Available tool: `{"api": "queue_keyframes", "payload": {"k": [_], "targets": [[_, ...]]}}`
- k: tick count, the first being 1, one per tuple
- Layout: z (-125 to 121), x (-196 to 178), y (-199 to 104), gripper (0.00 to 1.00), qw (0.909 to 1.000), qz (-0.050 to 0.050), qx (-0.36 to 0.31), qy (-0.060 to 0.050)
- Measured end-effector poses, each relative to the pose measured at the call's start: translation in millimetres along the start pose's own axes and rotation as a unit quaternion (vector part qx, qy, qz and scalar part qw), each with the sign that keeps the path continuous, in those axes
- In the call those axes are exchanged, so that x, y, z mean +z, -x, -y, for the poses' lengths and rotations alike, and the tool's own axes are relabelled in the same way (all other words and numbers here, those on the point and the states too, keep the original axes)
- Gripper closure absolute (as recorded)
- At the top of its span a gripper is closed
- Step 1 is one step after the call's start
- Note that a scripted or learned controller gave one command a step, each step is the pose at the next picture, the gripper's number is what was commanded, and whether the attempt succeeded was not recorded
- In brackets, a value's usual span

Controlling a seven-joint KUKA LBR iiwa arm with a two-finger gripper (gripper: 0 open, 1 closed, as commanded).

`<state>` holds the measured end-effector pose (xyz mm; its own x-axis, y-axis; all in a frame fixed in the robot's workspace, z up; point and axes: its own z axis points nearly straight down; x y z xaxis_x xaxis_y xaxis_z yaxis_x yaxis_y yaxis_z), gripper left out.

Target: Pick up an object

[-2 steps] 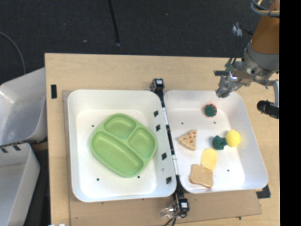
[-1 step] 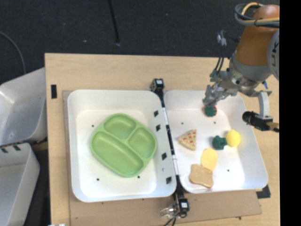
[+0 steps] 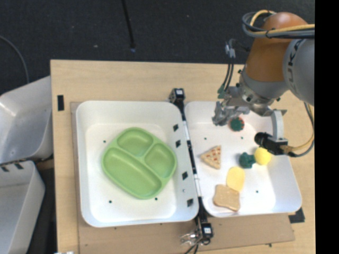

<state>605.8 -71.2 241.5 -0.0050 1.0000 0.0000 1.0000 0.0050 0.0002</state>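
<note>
Your gripper (image 3: 225, 115), grip state indiscernible, hangs beside a small red-green toy (image 3: 237, 124); glossy green three-compartment plate (image 3: 139, 162) in the left bin (image 3: 85, 194).

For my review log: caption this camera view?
Gripper hovers over right bin beside a red toy; green plate left.

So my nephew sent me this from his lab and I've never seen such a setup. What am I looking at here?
It is one photo from a camera fixed above a bench, looking down at a slant. The grey and orange machine is a robot arm reaching in from the right. Its tool hangs over the right bin, close to a small red and green toy; I can't tell whether it grips anything. That bin also holds toy food: a pizza slice, a yellow piece, bread, a green piece and a lemon. The left bin holds a green divided plate.
</note>
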Motion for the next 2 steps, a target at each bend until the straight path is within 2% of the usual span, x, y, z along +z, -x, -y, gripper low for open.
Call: {"api": "queue_keyframes", "payload": {"k": [1, 2], "targets": [[11, 8, -47, 1.00, 1.0000, 0.000, 0.000, -0.001], [39, 0, -98, 1.00, 1.0000, -0.001, -0.001, 0.000]]}}
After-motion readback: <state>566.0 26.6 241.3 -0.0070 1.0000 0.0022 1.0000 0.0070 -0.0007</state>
